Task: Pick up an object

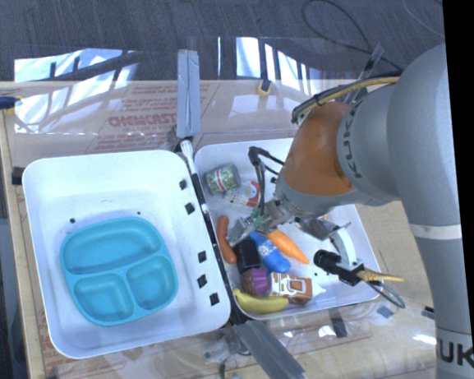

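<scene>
Camera view: gripper low in the right bin, among the clutter; whether it is open or closed I cannot tell. Candidates just beside it: carrot, blue object, black block; banana nearer the front wall. Best to centre over one item, descend straight, avoid neighbours. Left bin holds a blue tray.

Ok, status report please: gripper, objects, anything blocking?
Gripper low in right bin, among clutter. Nothing seen held. Carrot, banana close by. Blue tray alone in left bin.
</scene>
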`<state>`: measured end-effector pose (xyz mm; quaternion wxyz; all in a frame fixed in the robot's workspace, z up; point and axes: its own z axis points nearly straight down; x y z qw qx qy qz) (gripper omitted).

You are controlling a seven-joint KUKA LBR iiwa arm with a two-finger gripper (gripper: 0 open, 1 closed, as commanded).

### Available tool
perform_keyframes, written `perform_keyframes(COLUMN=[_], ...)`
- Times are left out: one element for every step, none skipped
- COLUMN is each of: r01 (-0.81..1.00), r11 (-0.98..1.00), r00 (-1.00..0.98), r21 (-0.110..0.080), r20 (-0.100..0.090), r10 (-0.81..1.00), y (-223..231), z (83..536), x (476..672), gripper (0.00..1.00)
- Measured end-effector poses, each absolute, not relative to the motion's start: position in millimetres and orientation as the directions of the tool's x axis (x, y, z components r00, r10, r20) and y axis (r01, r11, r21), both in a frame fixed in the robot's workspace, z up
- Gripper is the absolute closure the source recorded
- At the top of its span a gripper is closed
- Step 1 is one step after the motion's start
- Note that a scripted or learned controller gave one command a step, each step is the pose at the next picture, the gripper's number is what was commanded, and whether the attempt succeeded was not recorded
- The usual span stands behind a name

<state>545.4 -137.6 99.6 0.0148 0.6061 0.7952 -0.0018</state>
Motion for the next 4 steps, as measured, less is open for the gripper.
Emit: perform_keyframes(r01=[0.932, 0.929, 0.942, 0.93], r11=[0.363, 0.37, 0.335, 0.366], r00=[-0.363, -0.37, -0.335, -0.366], r21=[0.002, 0.005, -0.001, -0.001], r20=[-0.002, -0.003, 0.0, 0.0], r10=[0.932, 0.929, 0.942, 0.93], y=[-201.1, -200.1, -203.6, -150.0], z=[93.0, 104.5, 184.0, 214.8], x=[508.3, 510.7, 587.6, 601.6], gripper=[0.0, 1.0, 1.0, 1.0])
